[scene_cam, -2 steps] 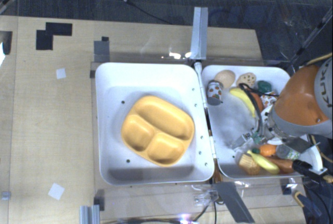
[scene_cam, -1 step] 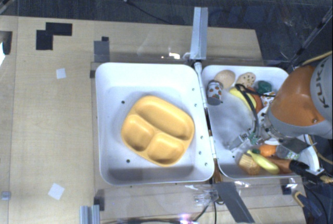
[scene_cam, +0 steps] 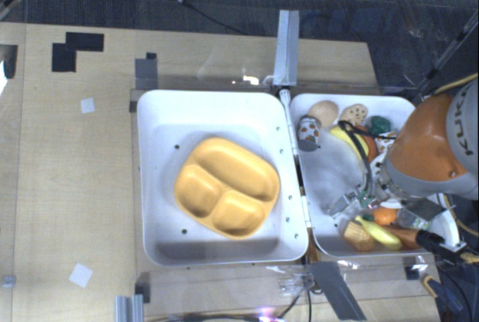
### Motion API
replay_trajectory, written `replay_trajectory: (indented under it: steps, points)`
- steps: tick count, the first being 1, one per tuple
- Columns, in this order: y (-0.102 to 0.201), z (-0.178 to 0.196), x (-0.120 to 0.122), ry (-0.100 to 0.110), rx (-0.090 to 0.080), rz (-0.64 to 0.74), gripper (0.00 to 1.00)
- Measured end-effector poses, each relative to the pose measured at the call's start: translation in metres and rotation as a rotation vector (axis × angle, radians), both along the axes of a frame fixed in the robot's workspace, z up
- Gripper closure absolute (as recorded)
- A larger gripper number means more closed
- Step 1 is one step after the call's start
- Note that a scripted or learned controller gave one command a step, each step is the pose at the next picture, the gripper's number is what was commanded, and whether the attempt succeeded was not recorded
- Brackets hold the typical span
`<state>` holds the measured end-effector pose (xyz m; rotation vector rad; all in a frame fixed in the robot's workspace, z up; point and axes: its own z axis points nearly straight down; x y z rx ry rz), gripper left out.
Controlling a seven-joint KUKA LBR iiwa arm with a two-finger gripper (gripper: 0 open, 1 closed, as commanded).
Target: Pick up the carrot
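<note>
Starting at the left bin [scene_cam: 150, 163], a yellow divided dish [scene_cam: 226, 186] is seen; the right bin [scene_cam: 322, 238] holds the clutter. The approach step is judged in hand: the gripper [scene_cam: 350, 204], whose opening cannot be told, is poised low near the front edge. The carrot [scene_cam: 404, 236], at the front right corner beside a banana [scene_cam: 380, 232], is not gripped; a short shift rightward is called for.

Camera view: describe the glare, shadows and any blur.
Camera view: bright glare on the clear sheet behind the left bin; a soft shadow lies under the yellow tray toward the bin's near wall; the arm casts shade over the right bin; the small items there look soft, hard to identify.
</note>
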<state>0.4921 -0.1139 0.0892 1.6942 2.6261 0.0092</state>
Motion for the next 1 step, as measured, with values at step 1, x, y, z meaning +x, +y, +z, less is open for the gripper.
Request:
replay_trajectory:
  steps: [1]
  points:
    - [0.0001, 0.0, 0.0, 0.0, 0.0, 0.0, 0.0]
